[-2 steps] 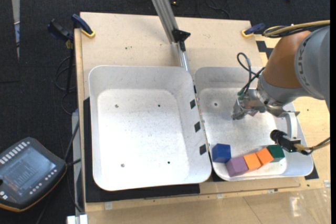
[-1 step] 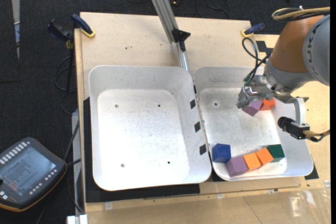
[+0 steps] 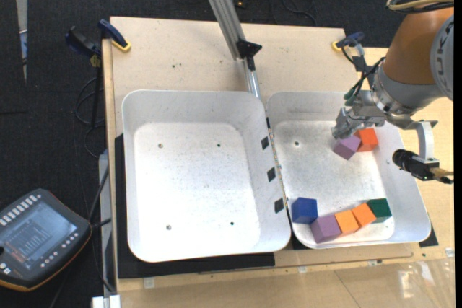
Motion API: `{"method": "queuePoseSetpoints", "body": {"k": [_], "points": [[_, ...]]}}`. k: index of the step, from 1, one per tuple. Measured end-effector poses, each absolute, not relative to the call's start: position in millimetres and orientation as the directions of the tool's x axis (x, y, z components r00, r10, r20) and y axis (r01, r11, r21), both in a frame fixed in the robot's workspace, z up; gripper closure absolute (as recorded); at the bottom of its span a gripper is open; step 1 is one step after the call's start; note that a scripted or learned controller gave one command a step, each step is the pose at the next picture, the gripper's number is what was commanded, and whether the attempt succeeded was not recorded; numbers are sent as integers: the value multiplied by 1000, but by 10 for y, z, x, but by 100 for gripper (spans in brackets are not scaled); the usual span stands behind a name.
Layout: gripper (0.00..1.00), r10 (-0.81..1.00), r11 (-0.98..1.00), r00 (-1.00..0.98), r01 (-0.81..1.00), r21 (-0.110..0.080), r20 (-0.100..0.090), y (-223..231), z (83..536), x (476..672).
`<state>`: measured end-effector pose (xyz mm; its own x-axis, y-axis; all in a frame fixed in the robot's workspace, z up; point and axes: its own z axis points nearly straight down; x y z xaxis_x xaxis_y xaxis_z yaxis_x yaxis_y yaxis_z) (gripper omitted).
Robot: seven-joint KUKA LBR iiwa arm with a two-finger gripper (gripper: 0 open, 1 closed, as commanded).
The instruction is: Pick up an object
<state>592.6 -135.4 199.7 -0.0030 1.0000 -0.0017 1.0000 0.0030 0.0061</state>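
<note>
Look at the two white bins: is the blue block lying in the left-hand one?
No, the blue block lies in the right bin, near its front left corner.

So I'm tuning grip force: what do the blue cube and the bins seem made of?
Blue cube: likely painted wood or hard plastic; matte, sharp edges, solid colour. Bins, e.g. the left bin: probably thin moulded plastic; smooth white, rounded corners, speckled with scuffs.

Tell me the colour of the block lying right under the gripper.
Purple, seen in the camera view, with an orange block beside it under the gripper.
</note>
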Motion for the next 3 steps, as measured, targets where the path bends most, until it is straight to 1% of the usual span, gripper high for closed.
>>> {"method": "queuePoseSetpoints", "body": {"k": [1,2,3], "points": [[100,1000,3,-3,1000,7,-2,-1401,2440,5965],[100,1000,8,-8,1000,0,1,-849,2322,6086],[100,1000,9,-9,1000,1,2,-256,2384,6136]]}}
